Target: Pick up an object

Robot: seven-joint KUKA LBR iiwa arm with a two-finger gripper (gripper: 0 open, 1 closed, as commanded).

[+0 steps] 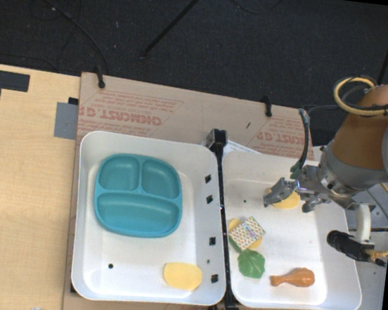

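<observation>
- Gripper [293, 197] is seen at upper middle of the right bin [346, 295], fingers spread open over a yellow piece [288, 201].
- Nothing is gripped.
- Drumstick toy [293, 277] is left at lower right.

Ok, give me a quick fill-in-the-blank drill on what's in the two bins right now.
1. The teal divided plate lies in the ____ bin.
2. The gripper is over a ____ piece near the back of the right bin.
3. The toy drumstick is coloured ____.
4. The green leafy piece lies just to the ____ of the drumstick.

Missing words: left; yellow; orange-brown; left
</observation>
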